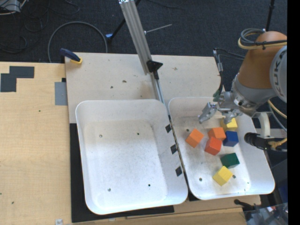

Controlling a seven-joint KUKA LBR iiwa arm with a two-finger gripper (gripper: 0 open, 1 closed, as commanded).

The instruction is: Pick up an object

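Note:
Several coloured blocks lie in the right bin (262, 184). An orange cube (195, 138) sits nearest the divider, with another orange block (217, 133) and a red-orange one (213, 146) just right of it. A blue block (230, 138) and a small yellow block (231, 123) lie further right. A green block (230, 160) and a yellow cube (223, 175) rest nearer the front. My gripper (216, 114) hangs over the bin's back part, just above the cluster. It is open, with nothing between its fingers (206, 112).
The left bin (93, 191) lies beside the right one, with black clips along the shared wall. A slanted metal rail (138, 34) rises behind the bins. A blue and yellow clamp (70, 56) sits at the board's back left corner.

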